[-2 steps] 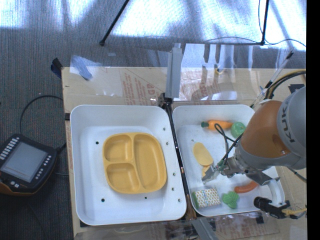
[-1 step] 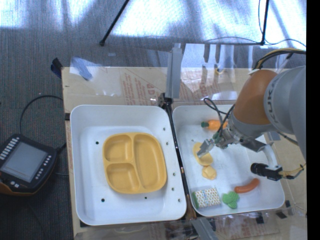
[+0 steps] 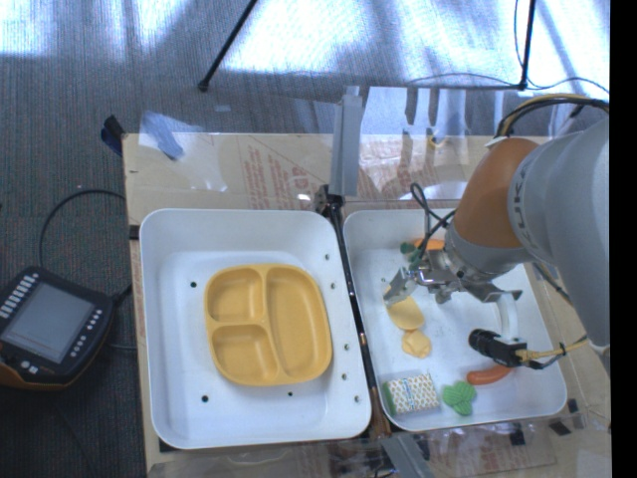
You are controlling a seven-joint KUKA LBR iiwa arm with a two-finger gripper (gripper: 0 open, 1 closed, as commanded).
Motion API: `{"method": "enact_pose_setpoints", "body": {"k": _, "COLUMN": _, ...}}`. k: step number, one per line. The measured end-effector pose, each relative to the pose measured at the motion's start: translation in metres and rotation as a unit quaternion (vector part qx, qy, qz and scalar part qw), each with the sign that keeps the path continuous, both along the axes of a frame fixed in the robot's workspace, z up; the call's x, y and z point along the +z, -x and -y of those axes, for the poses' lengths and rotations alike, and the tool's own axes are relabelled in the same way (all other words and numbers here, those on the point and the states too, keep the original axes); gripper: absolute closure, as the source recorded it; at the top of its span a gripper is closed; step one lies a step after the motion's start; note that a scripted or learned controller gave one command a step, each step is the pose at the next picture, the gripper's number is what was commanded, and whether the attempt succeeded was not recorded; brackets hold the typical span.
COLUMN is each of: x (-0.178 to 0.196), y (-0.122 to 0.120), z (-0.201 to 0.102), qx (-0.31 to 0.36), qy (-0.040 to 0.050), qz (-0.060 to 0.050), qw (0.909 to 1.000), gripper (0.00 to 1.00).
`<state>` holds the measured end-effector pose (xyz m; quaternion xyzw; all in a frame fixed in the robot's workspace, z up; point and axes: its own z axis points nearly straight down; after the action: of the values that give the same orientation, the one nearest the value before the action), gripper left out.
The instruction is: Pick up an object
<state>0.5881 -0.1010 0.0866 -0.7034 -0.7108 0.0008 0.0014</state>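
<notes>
1. Reaching in from the right, the arm was seen bent over the right bin, with the claw lowered near that bin's left-centre.
2. Whether the claw was wide or narrow could not be told; its metal tips were blurred against the white floor, and nothing could be seen gripped.
3. A pale yellow chip-like piece was judged the likeliest target, as it lay just nearside of the claw, almost under it, touching or nearly touching the tips.
4. Its long axis could not be fixed firmly; it appeared as a flat, rounded, slightly irregular disc, thin and probably awkward to pinch from above.
5. A second yellow piece, similar but smaller, was set just nearer again, close beside the first.
6. Further choices were noted along the near edge of the right bin: a checked white block, a green broccoli-like toy and a red sausage, the last lying with its length running left to right.
7. A yellow divided plate was seen in the left bin, well apart from the claw.
8. Both bins were carried by the table.
</notes>
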Motion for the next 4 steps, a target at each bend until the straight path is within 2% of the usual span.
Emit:
{"method": "enact_pose_setpoints", "body": {"k": 1, "x": -0.001, "y": 0.046, "z": -0.009, "qx": 0.053, "qy": -0.0007, "qz": -0.001, "qw": 0.9986, "gripper": 0.0}}
{"method": "enact_pose_setpoints", "body": {"k": 2, "x": 0.008, "y": 0.046, "z": -0.009, "qx": 0.052, "qy": -0.0015, "qz": -0.003, "qw": 0.9986, "gripper": 1.0}}
{"method": "enact_pose_setpoints", "body": {"k": 3, "x": 0.008, "y": 0.046, "z": -0.009, "qx": 0.052, "qy": -0.0015, "qz": -0.003, "qw": 0.9987, "gripper": 0.0}}
{"method": "enact_pose_setpoints", "body": {"k": 4, "x": 0.063, "y": 0.02, "z": 0.0, "qx": 0.016, "qy": 0.0004, "qz": 0.002, "qw": 0.9999, "gripper": 0.0}}
